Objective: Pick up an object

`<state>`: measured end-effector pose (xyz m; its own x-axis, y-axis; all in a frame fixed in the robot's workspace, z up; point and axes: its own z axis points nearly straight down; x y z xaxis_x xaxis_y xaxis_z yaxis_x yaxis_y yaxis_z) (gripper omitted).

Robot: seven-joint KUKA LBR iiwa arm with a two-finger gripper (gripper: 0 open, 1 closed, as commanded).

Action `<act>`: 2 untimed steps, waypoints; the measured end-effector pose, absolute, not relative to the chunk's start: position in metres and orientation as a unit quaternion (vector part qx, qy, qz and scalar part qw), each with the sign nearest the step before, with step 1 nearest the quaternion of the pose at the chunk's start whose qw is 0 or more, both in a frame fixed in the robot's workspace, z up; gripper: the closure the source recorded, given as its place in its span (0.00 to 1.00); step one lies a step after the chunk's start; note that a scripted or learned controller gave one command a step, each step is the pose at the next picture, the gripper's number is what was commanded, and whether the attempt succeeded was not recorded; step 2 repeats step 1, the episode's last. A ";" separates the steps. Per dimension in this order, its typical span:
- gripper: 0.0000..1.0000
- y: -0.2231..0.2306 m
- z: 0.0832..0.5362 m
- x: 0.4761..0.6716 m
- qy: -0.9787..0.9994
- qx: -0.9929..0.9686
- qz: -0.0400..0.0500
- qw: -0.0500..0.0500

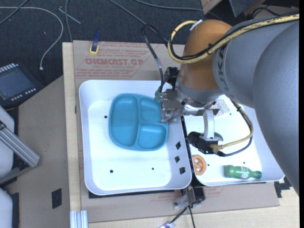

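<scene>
Hanging over the divide between the two bins, the gripper (169,109) sits at the right edge of the blue plate (137,121), low against the plate's upper right compartment. Its metal body blocks the tips, so whether it is open or closed, and whether it has hold of anything, cannot be told from this angle. Just above it the wrist carries the orange band (204,56), wide and rounded, and behind that the grey arm (266,80) fills the upper right of the view. Black and yellow cables (228,146) loop from the wrist down over the right bin.

The blue plate is a divided tray with three compartments, lying flat in the upper middle of the left bin (95,146). It sits nearer that bin's right wall than its left, and its right rim lies under or against the gripper; contact cannot be made out.

In the right bin (268,172), near the front edge, a small green bottle (242,172) lies on its side, cap end pointing right. Left of it, close to the wall shared with the left bin, sits a small brown pretzel-shaped object (199,164). A patterned item further back is mostly hidden by the wrist.

Both bins rest on a cardboard sheet (118,61) printed with red lettering. A blue clip (95,41) sits at its far left edge.
</scene>
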<state>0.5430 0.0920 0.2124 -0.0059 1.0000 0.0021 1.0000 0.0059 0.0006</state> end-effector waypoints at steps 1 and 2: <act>0.00 0.089 0.212 0.543 -0.708 -0.707 0.000 0.001; 0.00 0.089 0.212 0.543 -0.708 -0.707 0.000 0.001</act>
